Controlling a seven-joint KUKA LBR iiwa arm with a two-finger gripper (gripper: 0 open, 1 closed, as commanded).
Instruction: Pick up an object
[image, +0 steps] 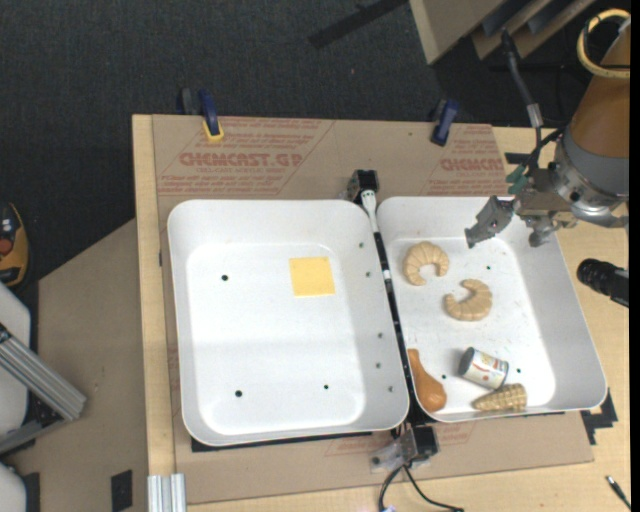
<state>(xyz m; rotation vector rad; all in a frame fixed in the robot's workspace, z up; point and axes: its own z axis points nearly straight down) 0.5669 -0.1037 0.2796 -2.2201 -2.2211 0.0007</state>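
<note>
One fixed cam watches me from above the bench, tilted down at a slant, far enough back to take in both shallow white plastic bins (190, 330) side by side w/ the brown board (300, 150) under them. My grey arm w/ orange band (600, 130) enters from frame right.

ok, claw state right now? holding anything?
Claw: open, holding nothing, hovering above the top edge of the right bin, up and right of the croissants.
</note>
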